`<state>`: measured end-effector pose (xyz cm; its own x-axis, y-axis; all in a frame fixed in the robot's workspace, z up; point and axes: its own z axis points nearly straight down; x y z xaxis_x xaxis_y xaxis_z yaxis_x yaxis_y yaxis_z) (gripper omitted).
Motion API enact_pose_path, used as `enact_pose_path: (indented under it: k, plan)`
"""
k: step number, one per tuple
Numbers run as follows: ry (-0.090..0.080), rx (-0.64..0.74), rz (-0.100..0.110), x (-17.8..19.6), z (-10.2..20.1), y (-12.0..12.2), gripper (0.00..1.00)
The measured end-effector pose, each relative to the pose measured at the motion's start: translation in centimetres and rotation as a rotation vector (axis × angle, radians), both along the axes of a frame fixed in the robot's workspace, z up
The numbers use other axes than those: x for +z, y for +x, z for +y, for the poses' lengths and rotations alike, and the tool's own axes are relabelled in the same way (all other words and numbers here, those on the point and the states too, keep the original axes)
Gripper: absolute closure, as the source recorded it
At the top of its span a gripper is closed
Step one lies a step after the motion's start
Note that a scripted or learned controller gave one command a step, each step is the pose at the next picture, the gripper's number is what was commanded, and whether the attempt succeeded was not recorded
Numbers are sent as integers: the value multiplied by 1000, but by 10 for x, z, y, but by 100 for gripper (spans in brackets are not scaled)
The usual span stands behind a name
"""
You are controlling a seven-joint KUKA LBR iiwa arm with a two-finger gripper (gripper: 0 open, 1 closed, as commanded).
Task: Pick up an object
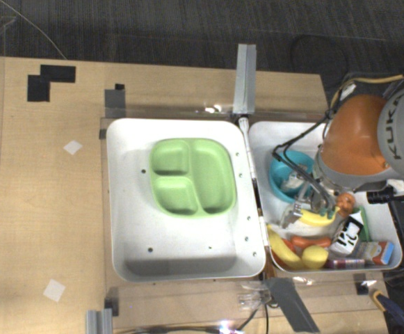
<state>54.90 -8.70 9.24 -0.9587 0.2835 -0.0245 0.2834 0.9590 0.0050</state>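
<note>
Because the green divided tray [191, 176] lies alone in the left bin [128, 207], that side reads as a drop-off place, while the pickable clutter is heaped in the right bin [261, 141]: a blue bowl [285, 169], yellow banana-like pieces [295, 252] and small packets. Over that heap the gripper [311, 202] hangs low, just above a yellow piece [320, 219], though whether it is spread, clenched or grasping anything I cannot tell.
</note>
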Motion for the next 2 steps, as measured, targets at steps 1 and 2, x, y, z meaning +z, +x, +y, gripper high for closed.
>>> enact_pose_path:
  k: [1,2]
  plan:
    - [0,-8,3,0,4,17,0]
    - [4,-32,21,-1,-40,76,0]
